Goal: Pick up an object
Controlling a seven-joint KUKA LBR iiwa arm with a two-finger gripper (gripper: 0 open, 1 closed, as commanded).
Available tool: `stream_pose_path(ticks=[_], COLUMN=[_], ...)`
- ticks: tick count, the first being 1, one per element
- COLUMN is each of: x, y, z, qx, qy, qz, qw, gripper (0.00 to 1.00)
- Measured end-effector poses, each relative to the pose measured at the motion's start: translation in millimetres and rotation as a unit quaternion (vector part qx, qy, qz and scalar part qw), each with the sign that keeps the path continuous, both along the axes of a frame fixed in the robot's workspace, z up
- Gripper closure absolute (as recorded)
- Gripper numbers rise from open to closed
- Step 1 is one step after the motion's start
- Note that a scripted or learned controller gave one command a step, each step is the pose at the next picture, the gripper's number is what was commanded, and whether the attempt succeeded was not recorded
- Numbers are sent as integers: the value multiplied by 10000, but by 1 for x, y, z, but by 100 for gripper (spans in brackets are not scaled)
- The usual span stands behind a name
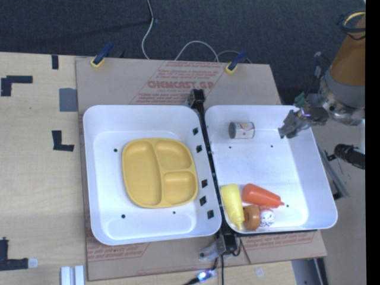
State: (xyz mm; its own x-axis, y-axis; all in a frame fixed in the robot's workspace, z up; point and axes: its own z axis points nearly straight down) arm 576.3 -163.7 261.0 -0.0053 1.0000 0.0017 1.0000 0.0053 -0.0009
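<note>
**Arm poised at the right bin's rim**

The gripper [291, 125] hangs over the right bin's [297, 177] far right edge; whether it is wide or narrow I cannot tell. A small can [241, 130] lies on its side near it, apart from the yellow, orange and brown toys clustered at the front. Round, it could roll away when pinched.

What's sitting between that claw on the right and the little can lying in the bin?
Nothing. In the camera view, only bare white bin floor separates the gripper, at the right bin's far right rim, from the small can lying on its side.
</note>
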Motion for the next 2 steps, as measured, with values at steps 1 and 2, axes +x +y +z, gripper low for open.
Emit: stream_pose_path(ticks=[1,2], x=[-7,-20], y=[56,112], z=[1,-17], qx=[-1,1], qy=[4,16], qz=[6,5], qw=[10000,10000], gripper=[100,100])
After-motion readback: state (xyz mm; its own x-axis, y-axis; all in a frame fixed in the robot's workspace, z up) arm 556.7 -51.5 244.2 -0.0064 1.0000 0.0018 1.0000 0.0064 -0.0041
